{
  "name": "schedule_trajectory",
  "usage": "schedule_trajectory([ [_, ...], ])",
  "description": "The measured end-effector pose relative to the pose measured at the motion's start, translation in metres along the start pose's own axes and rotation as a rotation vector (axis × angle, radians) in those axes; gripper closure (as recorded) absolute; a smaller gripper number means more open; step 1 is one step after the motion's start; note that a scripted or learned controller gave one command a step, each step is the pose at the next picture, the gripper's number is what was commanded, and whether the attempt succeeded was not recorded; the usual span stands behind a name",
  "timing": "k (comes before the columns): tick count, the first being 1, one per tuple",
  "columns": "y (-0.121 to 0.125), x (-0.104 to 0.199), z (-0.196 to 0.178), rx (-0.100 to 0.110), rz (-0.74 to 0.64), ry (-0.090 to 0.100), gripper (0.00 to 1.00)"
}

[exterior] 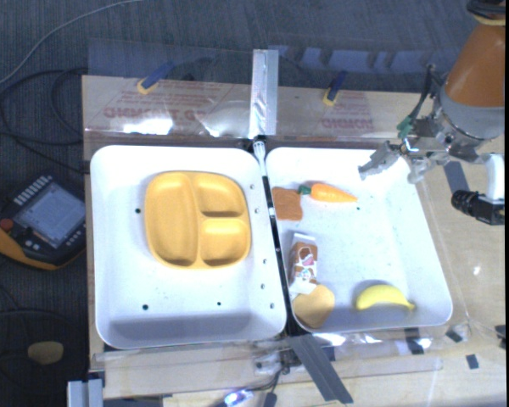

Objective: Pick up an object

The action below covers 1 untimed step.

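Camera view: right bin (424,227) holds the pickable stuff. Carrot (329,193) lies flat near the bin's far edge, green end toward the divider. Brown flat piece (287,203) sits just beside it, against the bin's left wall. Small printed packet (303,263) lies along the left wall, midway down. Tan rounded piece (314,305) is touching or nearly touching the packet's near end, at the near-left corner. Banana (383,298) lies near the bin's near edge, right of the tan piece, apart from it.

Gripper (395,161) hangs over the right bin's far-right corner, well apart from every item; carrot is the nearest. Two fingers (376,163) are spread, nothing between them, so released and not grasping.

Arm (479,66), grey with the orange band, comes in from the right edge above that corner.

Left bin (110,295) carries a yellow divided tray (196,219), about centred, slightly toward the far edge.

Off the bench on the left, a handheld pendant (36,219) with a screen rests on the dark floor.
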<state>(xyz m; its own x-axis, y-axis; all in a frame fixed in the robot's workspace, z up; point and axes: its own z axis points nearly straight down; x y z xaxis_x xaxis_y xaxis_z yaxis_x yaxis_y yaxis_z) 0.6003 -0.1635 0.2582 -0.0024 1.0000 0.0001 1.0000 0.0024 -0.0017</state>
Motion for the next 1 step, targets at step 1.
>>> schedule_trajectory([
  [1, 0.0175, 0.0627, 0.1127, 0.001, -0.166, 0.001, 0.0],
])
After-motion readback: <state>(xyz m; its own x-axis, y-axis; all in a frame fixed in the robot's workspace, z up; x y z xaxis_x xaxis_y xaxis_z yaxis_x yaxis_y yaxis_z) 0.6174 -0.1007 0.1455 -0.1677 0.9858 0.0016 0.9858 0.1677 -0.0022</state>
